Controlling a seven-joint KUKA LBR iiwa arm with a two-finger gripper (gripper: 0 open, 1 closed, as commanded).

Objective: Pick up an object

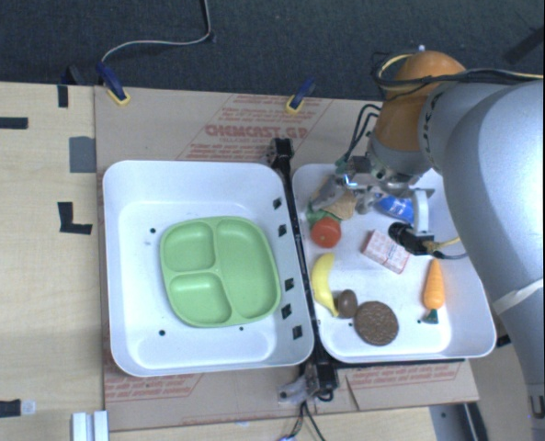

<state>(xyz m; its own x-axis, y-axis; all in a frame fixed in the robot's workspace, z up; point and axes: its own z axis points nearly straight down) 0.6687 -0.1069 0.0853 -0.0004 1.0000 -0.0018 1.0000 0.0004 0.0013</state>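
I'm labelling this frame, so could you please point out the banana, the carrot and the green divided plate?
banana [322,284], camera view, middle of its yellow curve.
carrot [433,285], camera view, centre of its orange body.
green divided plate [254,278], camera view, its large right compartment.

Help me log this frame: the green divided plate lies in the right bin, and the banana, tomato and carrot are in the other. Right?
Not quite. The camera view shows the green divided plate in the left bin; the banana, tomato and carrot are in the other.

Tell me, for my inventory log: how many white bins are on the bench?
2: the left bin holds a green plate; the right bin holds the small objects.
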